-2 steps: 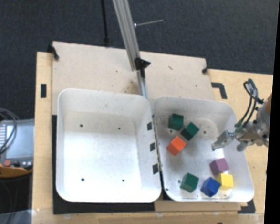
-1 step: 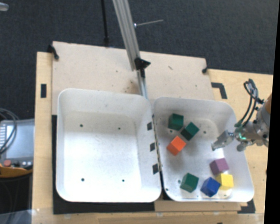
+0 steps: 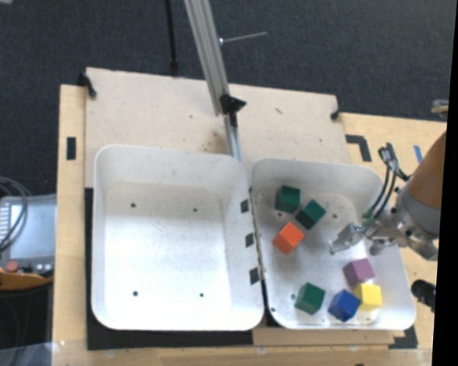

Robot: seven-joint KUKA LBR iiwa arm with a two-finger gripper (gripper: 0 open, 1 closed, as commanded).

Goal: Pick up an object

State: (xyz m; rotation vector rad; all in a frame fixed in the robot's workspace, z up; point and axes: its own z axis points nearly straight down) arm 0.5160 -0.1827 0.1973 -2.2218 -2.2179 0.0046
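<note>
Camera view: hand (image 3: 348, 240) hovers in the right white plastic bin (image 3: 343, 177) (finger state cannot be told), above the small purple cube (image 3: 358, 271), with the orange cube (image 3: 290, 237) to its left.

Grey arm (image 3: 414, 222), orange band, dark cables

Robotics lab setup: plywood bench (image 3: 179, 108) bearing two white bins (image 3: 170, 237), dark carpet around, aluminium mast (image 3: 211, 52) mounted well beyond the gripper (image 3: 348, 240), cabled electronics box (image 3: 18, 238) seen far across.
</note>
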